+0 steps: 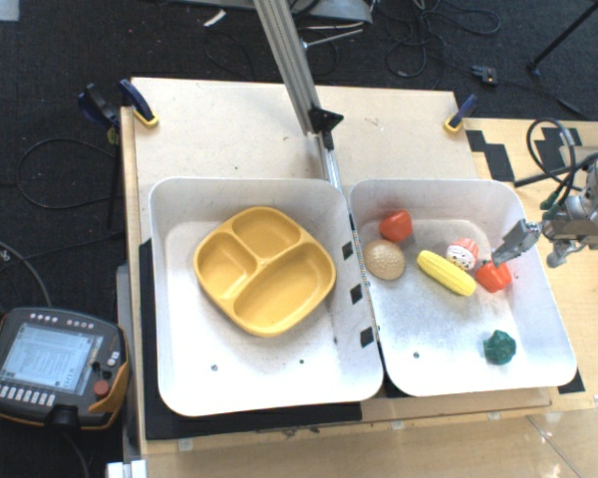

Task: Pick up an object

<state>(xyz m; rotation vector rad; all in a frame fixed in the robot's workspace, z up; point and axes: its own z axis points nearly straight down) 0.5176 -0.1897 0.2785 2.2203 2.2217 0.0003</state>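
The gripper (534, 244) is at the right rim of the right bin (448, 366). Its two grey fingers stand apart, so it is released, and nothing is between them. One finger (515, 239) points down and to the left into the bin, and its tip comes just above an orange-red object (494, 277); I cannot tell if the tip touches it. The other finger (561, 254) is outside the bin wall, over the bench.

The orange-red object lies just below and left of the gripper, close to the right wall of the bin. Further left of the gripper, just beside this object, there is a small white and red object (462, 255). A yellow corn-like piece (446, 272) lies slanted and touches or almost touches the white and red one. Still further left is a round beige object (385, 261), and above it a red object (397, 226), near the back of the bin. Well below the gripper, near the front right corner of the bin, lies a dark green object (499, 347), apart from all others.

Far to the left of the gripper is the left bin (179, 366), which holds a yellow plate (265, 269) with three compartments. Both bins sit side by side on the wooden bench (229, 127).
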